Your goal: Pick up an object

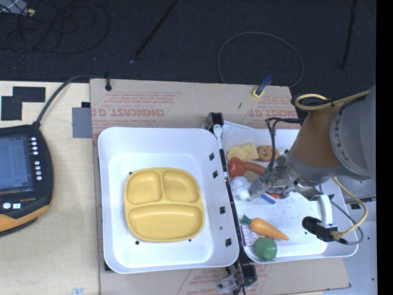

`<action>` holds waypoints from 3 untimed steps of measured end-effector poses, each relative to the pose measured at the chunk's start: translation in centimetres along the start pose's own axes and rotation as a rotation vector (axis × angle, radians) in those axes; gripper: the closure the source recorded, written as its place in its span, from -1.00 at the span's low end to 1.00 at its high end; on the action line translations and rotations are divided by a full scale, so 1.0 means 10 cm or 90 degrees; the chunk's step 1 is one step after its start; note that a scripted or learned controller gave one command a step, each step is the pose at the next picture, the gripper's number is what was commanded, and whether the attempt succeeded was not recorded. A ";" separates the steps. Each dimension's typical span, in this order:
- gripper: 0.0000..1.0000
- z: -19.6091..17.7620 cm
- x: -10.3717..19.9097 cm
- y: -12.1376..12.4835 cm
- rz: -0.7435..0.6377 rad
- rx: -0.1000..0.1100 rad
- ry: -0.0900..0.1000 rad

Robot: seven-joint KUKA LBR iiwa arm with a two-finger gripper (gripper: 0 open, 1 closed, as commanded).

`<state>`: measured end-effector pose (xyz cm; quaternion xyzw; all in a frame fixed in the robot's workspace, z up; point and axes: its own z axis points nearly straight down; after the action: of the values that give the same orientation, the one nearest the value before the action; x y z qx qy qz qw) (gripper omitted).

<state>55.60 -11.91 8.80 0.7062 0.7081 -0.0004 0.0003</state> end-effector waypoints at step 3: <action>1.00 -0.09 0.06 0.87 0.000 0.006 0.000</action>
<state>64.27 -11.25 9.68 0.7059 0.7083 -0.0041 -0.0032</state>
